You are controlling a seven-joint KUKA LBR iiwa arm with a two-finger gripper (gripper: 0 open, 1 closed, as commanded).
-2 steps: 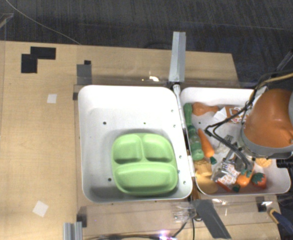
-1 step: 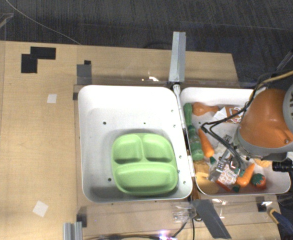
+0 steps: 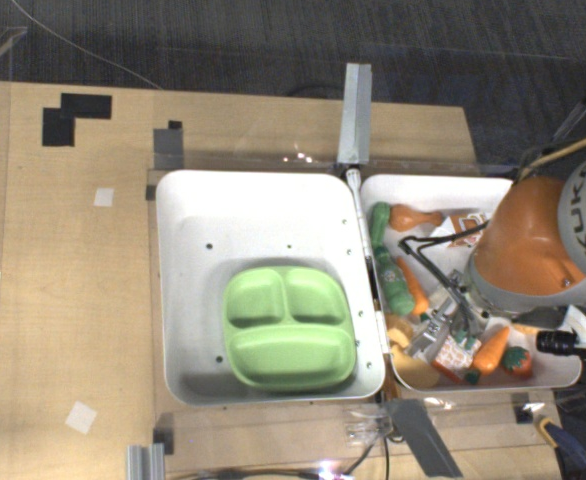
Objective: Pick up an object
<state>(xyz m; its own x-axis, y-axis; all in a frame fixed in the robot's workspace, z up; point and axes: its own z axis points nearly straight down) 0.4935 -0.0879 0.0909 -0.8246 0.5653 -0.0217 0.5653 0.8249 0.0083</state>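
Wooden bench top (image 3: 63, 298), pale tan, with black square markings near its far left corner. Two shallow white plastic bins sit on it side by side, touching along a shared divider.

Left white bin (image 3: 203, 218): holds one lime-green plastic divided plate (image 3: 288, 326) with three compartments, two small ones on the far side and one long one on the near side. It lies flat, toward the near right part of the bin.

Right white bin (image 3: 443, 184): crowded with small toy food items. The grey arm with its orange band (image 3: 528, 238) enters from the right and covers much of this bin.

Metal two-finger gripper (image 3: 435, 330): down inside the right bin, low over the near left part of the pile. Whether it is closed or spread, and whether anything is caught in it, cannot be told from this view; clutter hides the tips.

Items visible around it: a dark green elongated vegetable-shaped toy (image 3: 380, 223) along the left wall; an orange carrot-shaped toy (image 3: 492, 348) just right of the gripper; a red-and-white small box (image 3: 455, 358) touching the gripper's near side; a tan piece (image 3: 413, 216) at the far side.
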